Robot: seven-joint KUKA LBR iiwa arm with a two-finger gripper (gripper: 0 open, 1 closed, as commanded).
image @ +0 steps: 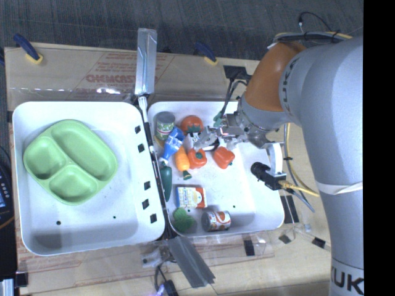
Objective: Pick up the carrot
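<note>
The carrot is a short orange piece with a green tip. It lies in the right bin near the bin's left wall, wedged between a blue bottle and a red-orange pepper. My gripper hangs over the cluster of food, just above and to the right of the carrot and close over the pepper. Nothing is visibly held in it. The grey arm with its orange band comes in from the right.
Around the carrot lie a tomato, a tin can, a second pepper, a dark green cucumber, a juice carton, broccoli and a small can. A green divided plate sits in the left bin.
</note>
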